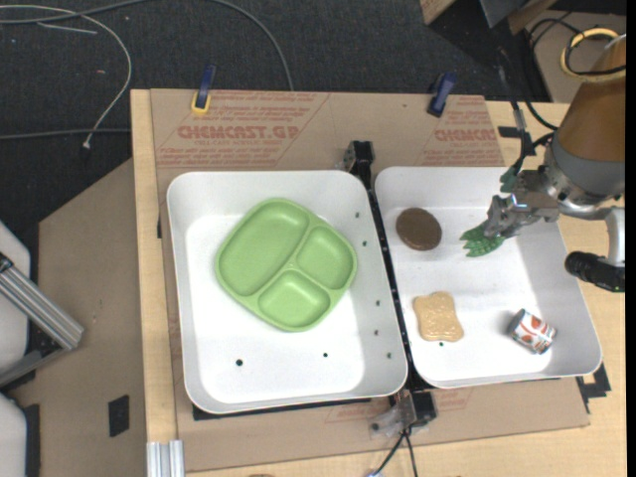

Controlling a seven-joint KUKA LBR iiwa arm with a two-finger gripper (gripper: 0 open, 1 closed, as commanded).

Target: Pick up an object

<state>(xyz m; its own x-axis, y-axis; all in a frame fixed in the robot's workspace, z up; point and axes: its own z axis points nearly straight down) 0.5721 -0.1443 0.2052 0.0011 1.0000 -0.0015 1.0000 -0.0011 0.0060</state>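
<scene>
Hand (500, 217) over the right bin (566, 356), fingers clamped on green leafy object (483, 240).

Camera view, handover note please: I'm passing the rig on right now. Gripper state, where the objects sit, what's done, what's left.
Gripper: over the upper part of the right bin, with a green leafy object at its fingertips. It looks gripped, but I cannot tell whether it has left the floor.
Still lying in the right bin: brown round object at upper left, tan cookie-shaped object lower middle, small red and white can lower right.
Left bin: green divided plate.
Done: grasp apparently made.
Left: confirm the lift.
</scene>
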